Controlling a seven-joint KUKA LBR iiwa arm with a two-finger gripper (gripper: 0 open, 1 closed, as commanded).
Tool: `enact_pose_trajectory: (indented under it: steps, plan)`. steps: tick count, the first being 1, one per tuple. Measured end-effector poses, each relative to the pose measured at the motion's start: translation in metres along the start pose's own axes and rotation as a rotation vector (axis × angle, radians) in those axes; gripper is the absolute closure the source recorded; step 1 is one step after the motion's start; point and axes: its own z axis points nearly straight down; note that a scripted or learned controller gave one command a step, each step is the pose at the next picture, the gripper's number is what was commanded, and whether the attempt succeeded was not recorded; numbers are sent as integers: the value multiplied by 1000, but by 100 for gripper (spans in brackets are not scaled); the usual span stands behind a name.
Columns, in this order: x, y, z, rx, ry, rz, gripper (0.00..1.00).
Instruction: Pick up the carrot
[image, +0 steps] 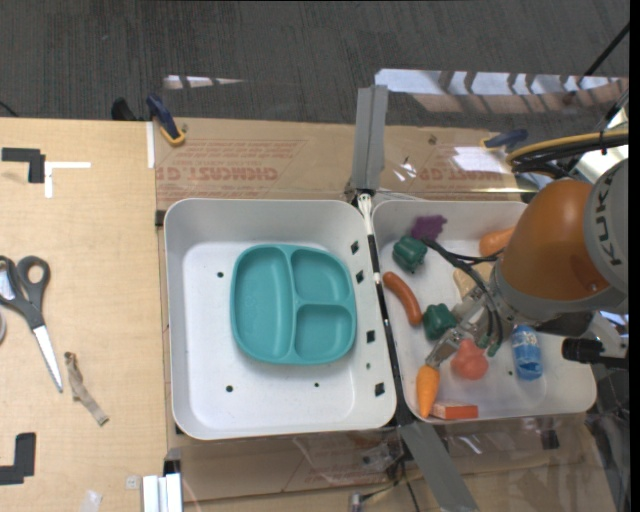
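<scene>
Carrot (427, 389) is lying at the lower-left of the right bin (560, 402), not yet grasped. Gripper (458, 340) is hovering just above-right of it, jaws apart, nothing between them. Descent, closing and lift are all remaining, I'd say.

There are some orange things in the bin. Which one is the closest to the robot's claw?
The carrot, lying just below the gripper near the right bin's front edge. The sausage lies farther up by the divider, and the orange piece sits at the back.
</scene>
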Motion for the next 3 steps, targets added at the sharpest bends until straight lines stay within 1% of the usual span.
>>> enact_pose_trajectory:
  steps: [1, 2, 3]
  plan:
    - [12, -13, -2, -3, -9, 230, 0]
    - [-88, 4, -31, 19, 28, 296, 0]
    - [-98, 57, 12, 19, 22, 541, 0]
